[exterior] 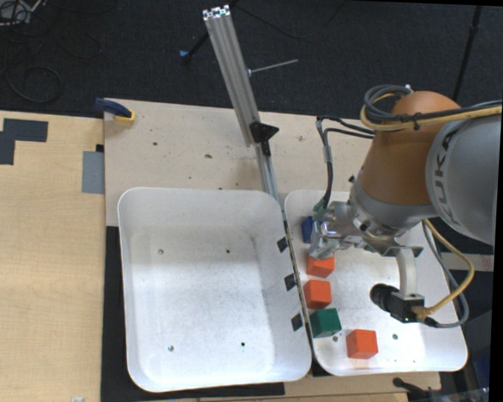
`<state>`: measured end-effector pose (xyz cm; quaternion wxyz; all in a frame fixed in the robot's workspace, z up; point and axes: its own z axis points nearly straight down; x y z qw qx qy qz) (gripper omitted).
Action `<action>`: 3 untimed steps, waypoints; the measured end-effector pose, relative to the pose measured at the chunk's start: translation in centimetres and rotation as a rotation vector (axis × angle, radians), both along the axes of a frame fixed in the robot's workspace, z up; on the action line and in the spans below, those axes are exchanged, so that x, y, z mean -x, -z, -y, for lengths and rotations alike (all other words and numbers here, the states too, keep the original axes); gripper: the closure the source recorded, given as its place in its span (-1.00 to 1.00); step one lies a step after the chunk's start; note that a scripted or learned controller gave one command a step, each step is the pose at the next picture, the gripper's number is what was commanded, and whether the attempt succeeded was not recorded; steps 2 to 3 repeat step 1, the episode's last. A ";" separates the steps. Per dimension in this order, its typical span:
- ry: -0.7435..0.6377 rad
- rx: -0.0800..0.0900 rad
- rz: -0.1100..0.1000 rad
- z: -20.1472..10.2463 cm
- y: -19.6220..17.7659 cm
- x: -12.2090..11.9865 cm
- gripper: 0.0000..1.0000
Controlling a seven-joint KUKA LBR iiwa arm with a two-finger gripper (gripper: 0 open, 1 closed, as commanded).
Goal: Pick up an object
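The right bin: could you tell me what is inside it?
Inside the right bin: three orange blocks, a green block, a blue object. The arm covers the rest.

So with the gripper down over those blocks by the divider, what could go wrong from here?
The gripper sits right above the topmost orange cube, which lies close to the second orange cube and the green cube; closing or lifting could nudge those neighbours. All three lie near the right white bin's left wall, so a finger might catch the rim. The small blue block beside the gripper could also be bumped.
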<state>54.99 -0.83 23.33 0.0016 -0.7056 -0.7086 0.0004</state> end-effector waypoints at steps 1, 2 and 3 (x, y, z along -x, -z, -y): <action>0.001 0.002 0.001 -5.3 0.0 -2.5 1.00; 0.001 0.002 0.001 -5.3 0.0 -2.5 1.00; 0.001 0.002 0.001 -5.3 0.0 -2.5 1.00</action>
